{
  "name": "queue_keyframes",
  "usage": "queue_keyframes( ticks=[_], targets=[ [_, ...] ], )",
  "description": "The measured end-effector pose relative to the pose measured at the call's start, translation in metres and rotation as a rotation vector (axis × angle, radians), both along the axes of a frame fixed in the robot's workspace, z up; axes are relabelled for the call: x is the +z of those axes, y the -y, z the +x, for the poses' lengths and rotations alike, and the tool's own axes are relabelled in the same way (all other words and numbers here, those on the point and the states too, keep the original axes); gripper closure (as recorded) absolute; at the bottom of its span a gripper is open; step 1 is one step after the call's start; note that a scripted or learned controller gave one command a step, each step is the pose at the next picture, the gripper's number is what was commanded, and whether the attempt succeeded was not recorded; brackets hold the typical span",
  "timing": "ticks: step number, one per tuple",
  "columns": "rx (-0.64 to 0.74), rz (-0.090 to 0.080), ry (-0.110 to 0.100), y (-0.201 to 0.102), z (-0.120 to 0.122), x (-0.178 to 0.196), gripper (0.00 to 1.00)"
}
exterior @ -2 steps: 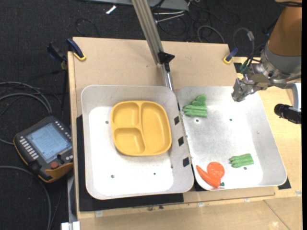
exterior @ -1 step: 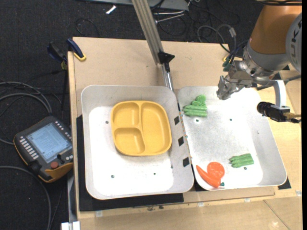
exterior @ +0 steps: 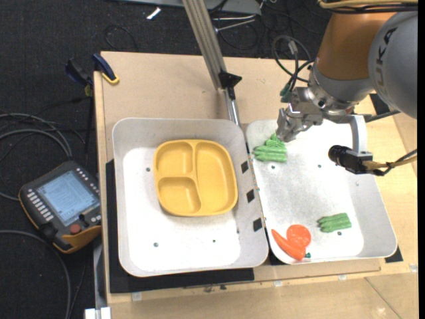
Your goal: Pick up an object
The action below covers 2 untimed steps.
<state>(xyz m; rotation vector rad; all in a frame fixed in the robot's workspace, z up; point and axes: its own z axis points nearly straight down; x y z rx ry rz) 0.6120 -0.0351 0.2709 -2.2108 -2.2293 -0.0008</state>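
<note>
My gripper (exterior: 286,133) hangs over the far left corner of the right bin (exterior: 345,185), its tip just above a green bean-pod toy (exterior: 270,152) that lies against the bin's left wall. The pod looks to rest on the bin floor, touching or nearly touching the gripper tip. A second green pod (exterior: 334,222) lies near the bin's front right. A red-orange tomato with a carrot piece (exterior: 293,240) sits at the front left of that bin.
A yellow divided plate (exterior: 196,177) lies in the left bin (exterior: 133,238). A metal pole (exterior: 207,35) slants up from between the bins. A black cable end (exterior: 345,157) hangs by the arm over the right bin. A teach pendant (exterior: 61,205) sits left of the bench.
</note>
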Motion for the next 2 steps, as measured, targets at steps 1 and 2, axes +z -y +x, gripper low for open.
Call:
queue_keyframes(
  ticks=[1, 2],
  targets=[
    [0.000, 0.000, -0.001, -0.054, -0.001, -0.017, 1.00],
    [0.000, -0.001, 0.003, -0.107, 0.006, -0.012, 1.00]
  ],
)
